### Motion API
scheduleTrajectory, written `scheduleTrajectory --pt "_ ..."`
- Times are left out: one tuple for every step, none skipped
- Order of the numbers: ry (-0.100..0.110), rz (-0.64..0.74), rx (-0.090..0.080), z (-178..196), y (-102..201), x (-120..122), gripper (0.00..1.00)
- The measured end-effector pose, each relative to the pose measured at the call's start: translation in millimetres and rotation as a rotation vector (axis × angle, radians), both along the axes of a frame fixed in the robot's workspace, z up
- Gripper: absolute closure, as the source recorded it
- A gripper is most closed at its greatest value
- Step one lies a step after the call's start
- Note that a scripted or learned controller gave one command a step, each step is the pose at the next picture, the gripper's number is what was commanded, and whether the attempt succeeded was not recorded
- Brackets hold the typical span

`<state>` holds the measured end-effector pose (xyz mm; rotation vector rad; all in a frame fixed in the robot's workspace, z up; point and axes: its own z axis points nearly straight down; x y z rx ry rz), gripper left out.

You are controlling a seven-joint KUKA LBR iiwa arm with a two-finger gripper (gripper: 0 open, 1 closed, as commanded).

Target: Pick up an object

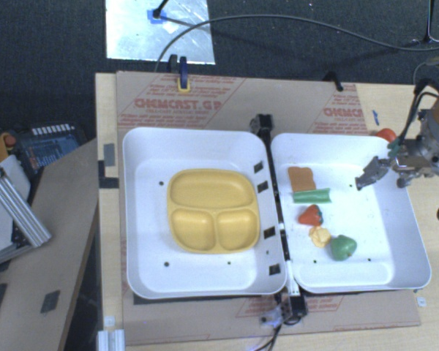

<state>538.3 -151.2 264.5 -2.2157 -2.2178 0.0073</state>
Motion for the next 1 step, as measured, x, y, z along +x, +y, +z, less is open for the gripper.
scheduleTrajectory --pt "-0.009 0.002 -0.002 5.0 0.2 1.9 0.00"
